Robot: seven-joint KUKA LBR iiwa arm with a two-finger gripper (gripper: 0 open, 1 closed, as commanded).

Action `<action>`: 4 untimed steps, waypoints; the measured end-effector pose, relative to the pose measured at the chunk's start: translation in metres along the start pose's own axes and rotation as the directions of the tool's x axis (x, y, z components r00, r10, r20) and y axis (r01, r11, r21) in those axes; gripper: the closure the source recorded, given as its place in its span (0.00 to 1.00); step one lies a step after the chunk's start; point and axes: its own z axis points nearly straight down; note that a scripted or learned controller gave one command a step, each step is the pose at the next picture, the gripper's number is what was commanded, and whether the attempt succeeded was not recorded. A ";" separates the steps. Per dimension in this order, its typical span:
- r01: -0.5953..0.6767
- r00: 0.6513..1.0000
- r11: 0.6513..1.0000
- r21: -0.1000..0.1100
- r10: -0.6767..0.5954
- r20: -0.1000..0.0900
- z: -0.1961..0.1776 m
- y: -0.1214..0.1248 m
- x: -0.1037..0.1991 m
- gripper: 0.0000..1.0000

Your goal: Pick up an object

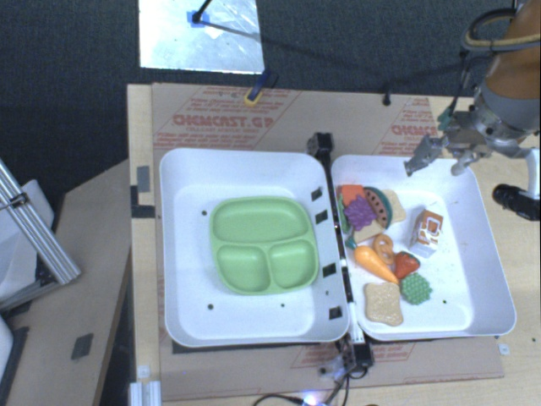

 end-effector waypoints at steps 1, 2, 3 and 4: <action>0.002 1.000 1.000 -0.011 -0.002 0.002 -0.007 0.002 0.000 0.00; 0.000 1.000 1.000 -0.007 0.000 0.001 0.054 -0.003 0.002 0.00; 0.000 1.000 1.000 -0.008 0.000 0.001 0.116 -0.002 0.002 0.00; 0.003 1.000 1.000 -0.007 -0.003 0.001 0.159 0.003 0.006 0.00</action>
